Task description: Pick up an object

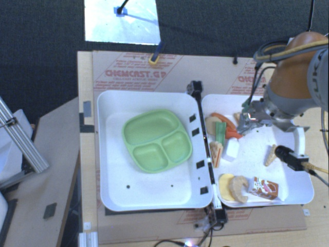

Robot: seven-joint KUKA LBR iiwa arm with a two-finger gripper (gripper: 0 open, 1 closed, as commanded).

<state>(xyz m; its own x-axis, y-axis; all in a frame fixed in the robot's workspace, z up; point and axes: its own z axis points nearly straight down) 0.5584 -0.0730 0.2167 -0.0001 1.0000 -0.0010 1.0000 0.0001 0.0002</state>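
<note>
End effector (pixel 245 118) hovering low over right bin (pixel 298 189), finger spread impossible to tell. Orange carrot (pixel 222 119) and green piece (pixel 220 132) lying just left of it; white block (pixel 232 149) below-left. Green divided tray (pixel 157 139) sitting well left, in left bin (pixel 110 153).

A heap of toy food is seen in the right bin (pixel 303 189): an orange carrot (pixel 222 119), a green strip (pixel 220 131), a white block (pixel 232 149), a tan wedge (pixel 216 152), a croissant (pixel 238 187), a yellow disc (pixel 225 184), a brown packet (pixel 263 188), and a beige piece (pixel 270 156).
</note>
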